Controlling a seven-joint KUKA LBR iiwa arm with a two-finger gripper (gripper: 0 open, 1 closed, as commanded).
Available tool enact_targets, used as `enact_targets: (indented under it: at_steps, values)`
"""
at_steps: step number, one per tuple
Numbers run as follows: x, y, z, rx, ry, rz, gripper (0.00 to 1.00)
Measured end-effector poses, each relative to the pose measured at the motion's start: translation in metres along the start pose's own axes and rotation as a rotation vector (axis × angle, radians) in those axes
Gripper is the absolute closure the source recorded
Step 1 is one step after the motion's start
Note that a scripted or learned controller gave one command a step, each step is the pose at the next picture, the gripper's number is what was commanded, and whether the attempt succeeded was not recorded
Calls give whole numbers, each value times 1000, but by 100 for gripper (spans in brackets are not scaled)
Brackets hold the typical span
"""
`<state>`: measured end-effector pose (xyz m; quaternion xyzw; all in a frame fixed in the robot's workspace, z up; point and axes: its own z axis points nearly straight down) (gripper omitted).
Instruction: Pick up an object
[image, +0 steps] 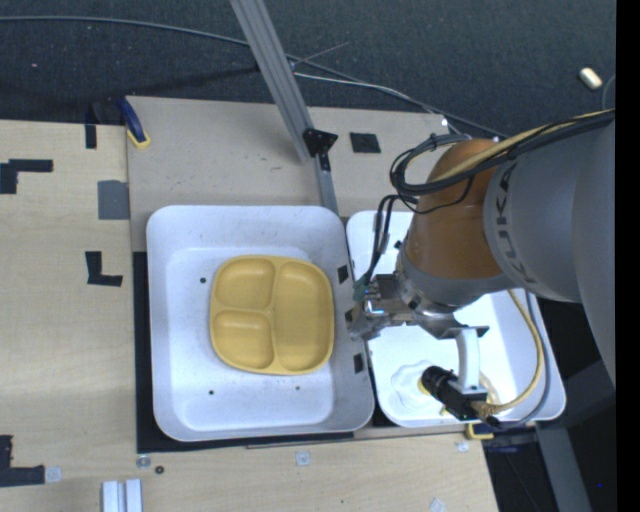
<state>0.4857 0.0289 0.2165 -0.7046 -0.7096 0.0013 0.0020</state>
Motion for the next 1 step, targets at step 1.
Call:
enact_targets:
  at_steps: [1]
  values:
    - [46, -1, -8, -2, 0, 0, 100]
